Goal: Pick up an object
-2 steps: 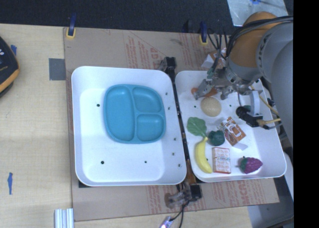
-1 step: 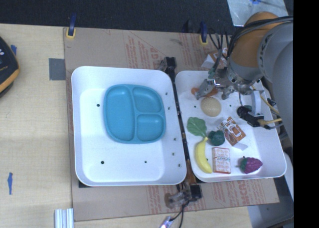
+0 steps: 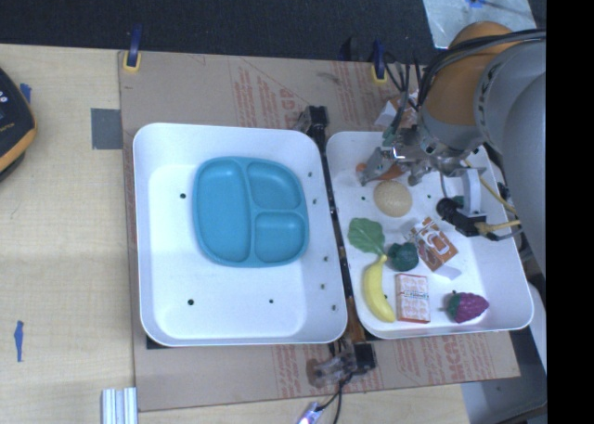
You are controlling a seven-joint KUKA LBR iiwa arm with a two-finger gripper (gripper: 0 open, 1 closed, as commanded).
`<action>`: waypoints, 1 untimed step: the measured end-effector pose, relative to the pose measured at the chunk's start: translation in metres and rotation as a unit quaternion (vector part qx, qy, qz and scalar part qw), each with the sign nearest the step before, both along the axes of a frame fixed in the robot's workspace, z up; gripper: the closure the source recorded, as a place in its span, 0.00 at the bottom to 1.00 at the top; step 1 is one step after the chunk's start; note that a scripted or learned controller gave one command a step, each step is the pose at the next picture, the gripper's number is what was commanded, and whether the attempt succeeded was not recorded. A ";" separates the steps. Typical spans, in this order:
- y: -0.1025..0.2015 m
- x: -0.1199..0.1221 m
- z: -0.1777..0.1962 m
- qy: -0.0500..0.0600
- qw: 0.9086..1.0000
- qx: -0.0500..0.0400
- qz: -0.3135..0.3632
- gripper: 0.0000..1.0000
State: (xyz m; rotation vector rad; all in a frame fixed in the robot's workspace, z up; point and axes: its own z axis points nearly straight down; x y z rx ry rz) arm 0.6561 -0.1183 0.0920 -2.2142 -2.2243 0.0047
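Observation:
The right white bin (image 3: 492,269) holds several toy foods: a beige round bun (image 3: 393,199), a green leaf (image 3: 366,234), a dark green broccoli piece (image 3: 403,256), a yellow banana (image 3: 374,290), a red and white packet (image 3: 411,298), a brown snack wrapper (image 3: 434,245) and a purple grape bunch (image 3: 468,305). My gripper (image 3: 394,159) hangs over the bin's far left part, just above the bun. An orange-red bit shows at the fingertips, but I cannot make out what it is or how the fingers stand.
The left white bin (image 3: 162,283) holds a blue divided plate (image 3: 249,210). Black clips (image 3: 316,119) sit between the bins at the far and near ends. A yellow and black device (image 3: 11,125) lies at the bench's left edge.

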 end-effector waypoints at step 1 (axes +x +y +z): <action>0.008 0.000 0.000 0.001 1.000 0.000 0.001 0.00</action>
